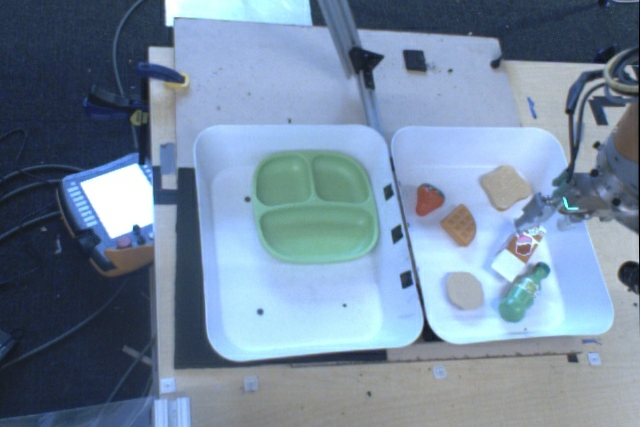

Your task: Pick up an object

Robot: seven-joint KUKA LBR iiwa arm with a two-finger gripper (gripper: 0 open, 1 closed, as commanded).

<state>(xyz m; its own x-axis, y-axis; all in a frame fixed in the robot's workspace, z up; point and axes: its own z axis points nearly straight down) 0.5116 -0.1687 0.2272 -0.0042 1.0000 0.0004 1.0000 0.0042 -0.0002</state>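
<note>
My gripper (pixel 540 209) hangs over the right bin (pixel 580 310), reaching in from its right wall with the fingers pointing left and down, and I cannot tell from this slant whether they are parted or closed; nothing shows between them. Just below the fingertips, touching or nearly so, lies the small carton (pixel 519 252), white with a red printed face whose writing is too small to read. Against the carton's lower end lies the green bottle (pixel 523 293), tilted, cap toward the carton. Taking the carton as my mark: up and a little left of it sits the slice of toast (pixel 504 186), left of it the waffle piece (pixel 460 225), farther up-left the strawberry (pixel 429 200), and down-left the round cookie (pixel 464 291). All of these lie apart from one another on the bin floor. My wrist comes in from the right at about the toast's height, the grey body and a trace of the orange band (pixel 628 143) cut by the frame. Well to the left of the carton, across the two touching rims, the left bin (pixel 225 315) holds a green divided plate (pixel 316 206) with three compartments.
</note>
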